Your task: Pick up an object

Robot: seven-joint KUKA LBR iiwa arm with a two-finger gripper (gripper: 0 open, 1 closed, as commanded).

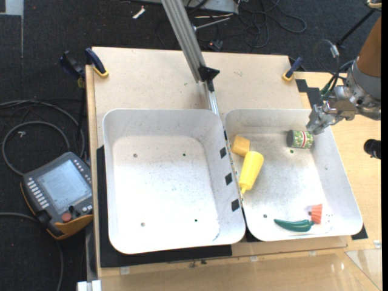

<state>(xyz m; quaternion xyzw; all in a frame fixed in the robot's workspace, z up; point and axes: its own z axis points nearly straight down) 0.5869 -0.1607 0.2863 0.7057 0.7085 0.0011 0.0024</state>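
The right bin point(339, 180) holds a small green can point(300, 139) lying on its side near the far right wall. A yellow mustard bottle point(250, 170) lies at the bin's left side, with a small yellow block point(240, 145) just above it. A green pepper point(293, 225) and a small orange piece point(316, 212) lie near the front right corner. My gripper point(316, 125) hangs at the bin's far right edge, just above and to the right of the green can. Nothing shows between its fingers.
The left bin point(121, 162) stands beside the right one, and a slanted metal rail point(185, 35) runs down to the divide between them. Clamps sit at the bench's back corners. A teach pendant point(57, 190) lies on the floor at left.
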